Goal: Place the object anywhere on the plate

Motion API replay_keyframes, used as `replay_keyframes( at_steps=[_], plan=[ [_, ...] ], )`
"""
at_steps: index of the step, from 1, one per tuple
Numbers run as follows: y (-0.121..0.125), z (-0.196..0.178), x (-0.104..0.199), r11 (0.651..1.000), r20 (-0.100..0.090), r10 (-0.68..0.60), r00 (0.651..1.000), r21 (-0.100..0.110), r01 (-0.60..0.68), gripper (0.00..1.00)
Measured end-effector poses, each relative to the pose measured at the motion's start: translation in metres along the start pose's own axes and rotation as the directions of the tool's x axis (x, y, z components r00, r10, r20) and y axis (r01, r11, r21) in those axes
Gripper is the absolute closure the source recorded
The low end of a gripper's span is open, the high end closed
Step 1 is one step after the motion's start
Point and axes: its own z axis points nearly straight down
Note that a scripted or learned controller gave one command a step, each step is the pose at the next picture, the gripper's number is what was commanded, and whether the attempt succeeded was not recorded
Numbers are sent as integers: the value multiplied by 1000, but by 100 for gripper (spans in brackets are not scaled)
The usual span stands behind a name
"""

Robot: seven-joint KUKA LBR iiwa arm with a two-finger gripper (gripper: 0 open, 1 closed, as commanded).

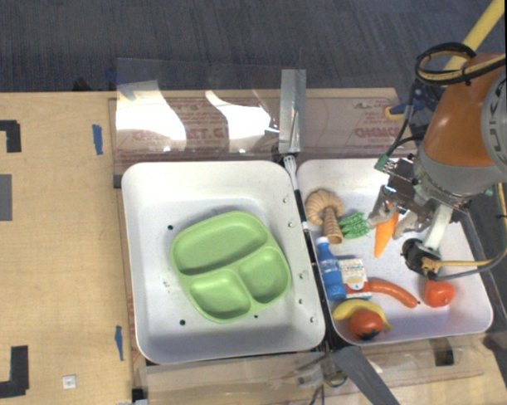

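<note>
Two white bins [147, 243], one green plate [230, 265], about eight toy foods [361, 277]

arm [471, 123] cut off at right edge, end effector [401, 216] fingers indistinct

A green three-compartment plastic plate [231, 265] lies in the left white bin [150, 326], while the right white bin [477, 310] beside it holds a cluster of small toy foods [365, 293].

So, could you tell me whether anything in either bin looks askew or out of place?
Nothing looks spilled or damaged. The green three-compartment plastic plate sits skewed to the walls of the left white bin, and the toy foods are crowded in the right white bin, an orange toy carrot beside the gripper.
</note>
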Motion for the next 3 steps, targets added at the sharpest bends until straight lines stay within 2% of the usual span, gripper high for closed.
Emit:
replay_keyframes(
  at_steps=[1,3],
  plan=[
    [0,-1,0,1000,-1,0,1000,-1,0,0],
    [0,-1,0,1000,-1,0,1000,-1,0,0]
  ],
)
